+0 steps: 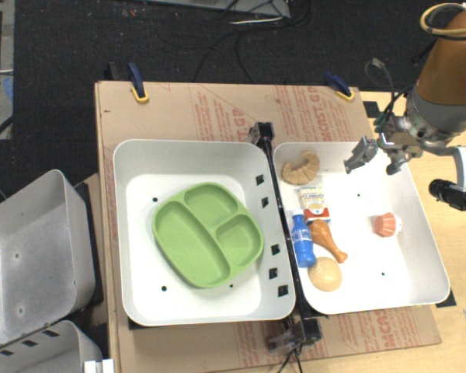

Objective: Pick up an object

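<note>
We see the gripper (378,155) spread wide, nothing between its fingers — over the right bin's (419,286) far edge | nearest object: tan croissant (300,167), curved, ridged — far-left corner of that bin

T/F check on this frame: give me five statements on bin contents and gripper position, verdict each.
1. The green divided plate lies in the left bin. True.
2. The croissant sits in the right bin's upper left corner. True.
3. The gripper holds the pink cupcake. False: the cupcake lies on the bin floor, apart from the gripper.
4. The blue bottle lies in the left bin. False: it lies in the right bin, along its left wall.
5. The toy drumstick lies beside the blue bottle. True.
</note>
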`<state>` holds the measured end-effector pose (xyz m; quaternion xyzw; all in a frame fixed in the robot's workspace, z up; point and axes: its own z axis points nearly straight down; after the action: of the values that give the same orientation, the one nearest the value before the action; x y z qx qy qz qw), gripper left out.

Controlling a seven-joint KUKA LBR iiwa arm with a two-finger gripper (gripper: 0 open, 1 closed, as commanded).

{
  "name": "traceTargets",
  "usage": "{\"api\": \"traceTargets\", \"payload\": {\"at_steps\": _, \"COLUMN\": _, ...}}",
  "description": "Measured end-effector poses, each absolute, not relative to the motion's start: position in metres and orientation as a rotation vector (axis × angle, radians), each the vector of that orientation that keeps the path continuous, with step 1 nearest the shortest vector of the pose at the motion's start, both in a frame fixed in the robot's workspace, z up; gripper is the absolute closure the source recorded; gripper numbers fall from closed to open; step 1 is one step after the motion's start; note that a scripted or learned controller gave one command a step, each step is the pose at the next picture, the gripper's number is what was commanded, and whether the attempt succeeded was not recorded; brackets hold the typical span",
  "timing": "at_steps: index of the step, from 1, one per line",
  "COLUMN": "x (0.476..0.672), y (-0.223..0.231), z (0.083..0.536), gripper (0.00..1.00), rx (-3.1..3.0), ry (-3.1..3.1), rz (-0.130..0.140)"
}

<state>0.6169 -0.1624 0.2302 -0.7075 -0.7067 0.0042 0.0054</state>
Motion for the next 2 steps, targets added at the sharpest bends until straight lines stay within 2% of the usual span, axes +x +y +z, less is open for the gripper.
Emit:
{"api": "traceTargets", "payload": {"at_steps": 1, "x": 0.619, "y": -0.162, "z": 0.239, "gripper": 0.00, "rx": -2.220, "ry": -2.224, "rz": 0.000}}
{"api": "traceTargets", "payload": {"at_steps": 2, "x": 0.622, "y": -0.171, "z": 0.183, "gripper": 0.00, "rx": -2.221, "ry": -2.217, "rz": 0.005}}
